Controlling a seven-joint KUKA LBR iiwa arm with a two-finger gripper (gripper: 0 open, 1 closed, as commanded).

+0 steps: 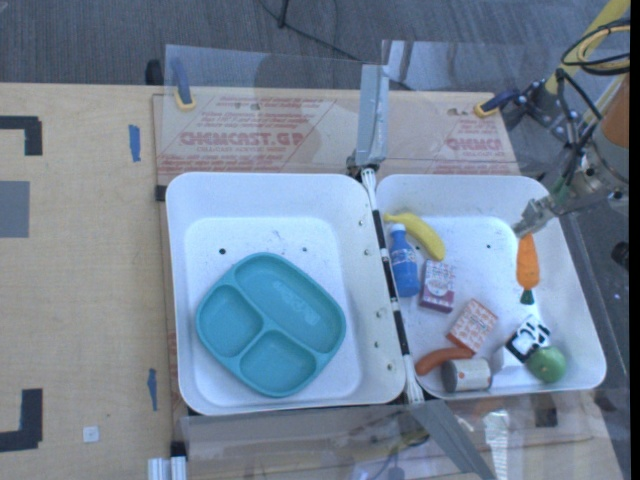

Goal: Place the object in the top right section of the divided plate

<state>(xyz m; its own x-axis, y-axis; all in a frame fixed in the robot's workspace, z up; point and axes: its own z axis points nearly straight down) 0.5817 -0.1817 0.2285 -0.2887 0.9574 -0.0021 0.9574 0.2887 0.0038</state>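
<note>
A: Partly cut off, the grey two-finger gripper [532, 218] hangs at the right white bin's [590, 318] edge; grip unreadable, touching the orange carrot [527, 260].
B: Teal divided plate [270, 322] sits in the left white bin [190, 208], room around it.

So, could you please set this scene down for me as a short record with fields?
left bin: holds the teal divided plate, its three sections bare
right bin: banana, blue bottle, carrot, two small cartons, green apple, sausage, small can
gripper: above the right bin's far right side, just over the carrot's top end
grasp: cannot tell
task state: nothing on the plate yet
</note>
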